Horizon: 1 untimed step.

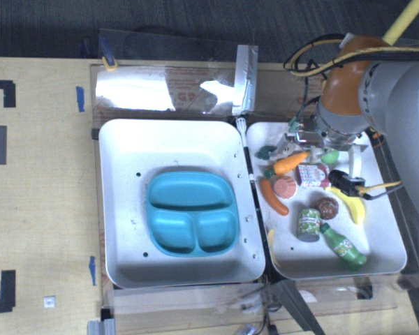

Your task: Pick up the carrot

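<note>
Progress on the pick looks early: the carrot [290,163] lies in the right bin [391,246], toward that bin's eleven o'clock, orange and tilted with its thicker end up toward two o'clock, and nothing shows it lifted off the bin floor. Just beside it at five o'clock sits a pink round item [285,185], and a longer orange-red sausage-like piece [273,195] lies at its seven o'clock, close enough to be mistaken for the target. The arm's wrist, with its orange band [343,89], hangs over the bin's twelve o'clock edge, and the gripper [309,135] sits just beyond the carrot's upper end, at about one o'clock from it. Whether its fingers stand apart or closed cannot be told from this slant, and no object is visible between them. A banana [354,206], a green bottle [343,247] and a small can [309,223] crowd the bin's middle and lower half. The left bin [119,208] holds a blue divided tray [192,211]. By the look of it, the descent, the grasp and the lift all remain to be done.
</note>
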Available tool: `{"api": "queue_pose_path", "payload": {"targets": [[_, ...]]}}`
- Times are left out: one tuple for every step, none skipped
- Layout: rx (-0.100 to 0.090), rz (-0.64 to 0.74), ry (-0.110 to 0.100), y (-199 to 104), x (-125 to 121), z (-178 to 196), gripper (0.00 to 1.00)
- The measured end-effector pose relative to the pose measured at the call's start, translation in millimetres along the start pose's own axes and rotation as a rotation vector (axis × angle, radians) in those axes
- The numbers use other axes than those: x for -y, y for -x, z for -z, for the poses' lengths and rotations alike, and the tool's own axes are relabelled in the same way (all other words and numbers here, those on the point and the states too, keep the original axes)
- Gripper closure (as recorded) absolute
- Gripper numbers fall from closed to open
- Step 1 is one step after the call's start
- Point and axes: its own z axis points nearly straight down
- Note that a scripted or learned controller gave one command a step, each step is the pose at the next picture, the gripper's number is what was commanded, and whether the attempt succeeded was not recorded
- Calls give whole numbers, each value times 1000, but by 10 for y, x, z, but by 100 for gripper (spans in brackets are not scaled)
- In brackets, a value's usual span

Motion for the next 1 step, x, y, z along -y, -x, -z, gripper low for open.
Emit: {"api": "queue_pose_path", "payload": {"targets": [[-1,2,4,-21,-12,105,100]]}}
